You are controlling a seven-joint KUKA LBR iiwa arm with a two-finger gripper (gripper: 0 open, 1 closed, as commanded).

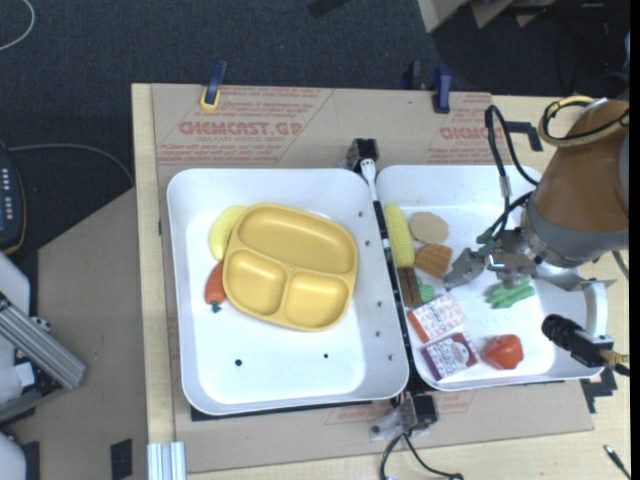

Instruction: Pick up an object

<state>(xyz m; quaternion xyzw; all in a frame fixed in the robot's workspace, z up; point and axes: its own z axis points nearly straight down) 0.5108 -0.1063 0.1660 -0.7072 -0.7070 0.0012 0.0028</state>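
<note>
My gripper [479, 267] hangs over the middle of the right bin [470, 184]. It looks open, and nothing shows between its fingers. Just left of it lie a brown bread piece [434, 260] and a round tan biscuit [429, 227]. A green bean pod [511, 293] lies just to its right. Nearer the front edge are a red-and-white packet [438, 318], a dark red packet [450, 354] and a red tomato [503, 350]. A yellow corn cob [398, 233] lies along the bin's left wall.
The left bin [280, 378] holds a yellow divided plate [290, 266], a yellow piece [222, 231] tucked under its far left rim and a red-orange pepper [215, 286]. The arm's orange band [588, 173] rises over the right bin's far right side.
</note>
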